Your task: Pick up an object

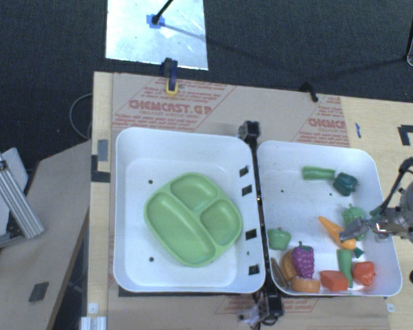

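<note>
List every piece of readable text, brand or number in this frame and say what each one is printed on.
"CHEMCAST GP" in red, partly blurred, on the brown protective sheet behind the left bin.
The same red logo repeats on the sheet behind the right bin, near; it is too blurred to read for certain.
The green divided plate, the toy food and the bins carry no legible text.

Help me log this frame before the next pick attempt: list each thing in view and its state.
Hand: low in the right bin, at the orange carrot; grip unclear.
Green divided plate: flat in the left bin, compartments bare.
Orange carrot: lying in the right bin beside the hand.
Purple grapes: resting near the right bin's front wall.
Green pepper: upright by the divider.
</note>
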Controlling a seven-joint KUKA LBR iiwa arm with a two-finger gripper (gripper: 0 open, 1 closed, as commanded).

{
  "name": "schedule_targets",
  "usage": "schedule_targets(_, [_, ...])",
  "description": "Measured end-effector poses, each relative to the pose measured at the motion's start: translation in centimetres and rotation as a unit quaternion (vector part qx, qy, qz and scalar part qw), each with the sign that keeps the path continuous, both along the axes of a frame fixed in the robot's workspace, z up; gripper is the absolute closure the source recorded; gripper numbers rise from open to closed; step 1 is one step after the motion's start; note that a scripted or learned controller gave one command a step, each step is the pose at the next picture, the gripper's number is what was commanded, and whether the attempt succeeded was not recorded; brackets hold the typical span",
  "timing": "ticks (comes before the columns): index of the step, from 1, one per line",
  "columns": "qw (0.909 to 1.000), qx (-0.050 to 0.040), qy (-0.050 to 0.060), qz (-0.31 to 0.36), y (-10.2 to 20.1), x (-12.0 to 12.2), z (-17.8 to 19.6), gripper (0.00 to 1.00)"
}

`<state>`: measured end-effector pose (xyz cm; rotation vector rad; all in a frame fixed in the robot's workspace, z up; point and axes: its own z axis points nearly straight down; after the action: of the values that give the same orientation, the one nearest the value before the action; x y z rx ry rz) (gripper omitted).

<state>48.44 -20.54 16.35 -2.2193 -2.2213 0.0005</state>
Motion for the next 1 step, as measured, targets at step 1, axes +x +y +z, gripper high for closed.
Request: schedule_targets(1, [1.0,0.0001,0.0,0.0,0.22,-0.06,-6.22,0.0])
